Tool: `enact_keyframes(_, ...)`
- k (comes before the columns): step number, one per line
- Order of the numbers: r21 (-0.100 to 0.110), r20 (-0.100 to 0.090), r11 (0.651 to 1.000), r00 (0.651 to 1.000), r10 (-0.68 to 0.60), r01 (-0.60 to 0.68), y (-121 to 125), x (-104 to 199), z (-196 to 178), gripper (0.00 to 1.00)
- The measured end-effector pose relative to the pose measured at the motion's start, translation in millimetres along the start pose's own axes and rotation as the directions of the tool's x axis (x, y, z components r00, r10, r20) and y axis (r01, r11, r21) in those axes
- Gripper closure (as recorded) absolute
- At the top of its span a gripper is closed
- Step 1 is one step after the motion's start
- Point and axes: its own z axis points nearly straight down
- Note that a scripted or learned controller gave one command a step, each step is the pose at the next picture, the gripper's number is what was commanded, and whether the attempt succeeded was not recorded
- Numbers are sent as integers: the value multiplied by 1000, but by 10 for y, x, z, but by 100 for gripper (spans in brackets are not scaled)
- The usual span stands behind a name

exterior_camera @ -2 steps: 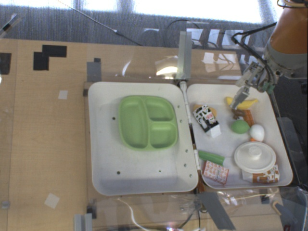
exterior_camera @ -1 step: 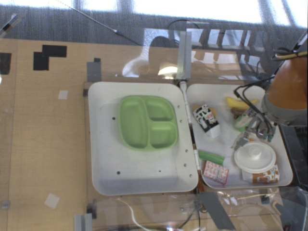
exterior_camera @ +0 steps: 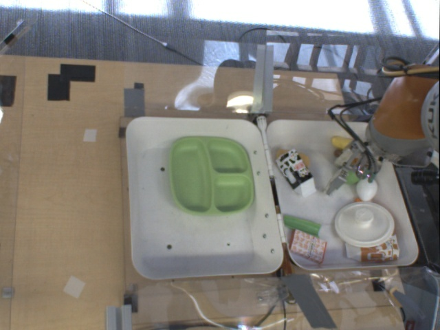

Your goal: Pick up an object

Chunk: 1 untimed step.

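My gripper hangs low over the upper right part of the right bin, below the grey and orange arm. A small green object lies right at the gripper's tip, and whether it is held is unclear. A white egg-shaped object lies just to its lower right. A yellow object sits above the gripper, and a cow-patterned carton lies to its left.
A white lidded bowl and an orange-labelled container fill the right bin's lower right. A green-handled tool and a red patterned packet lie at its lower left. The left bin holds a green divided plate.
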Motion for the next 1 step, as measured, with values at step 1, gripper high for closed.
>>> enact_keyframes(1, 5, -8, 995, 995, 100, -100, -14, -417, -86, 0)
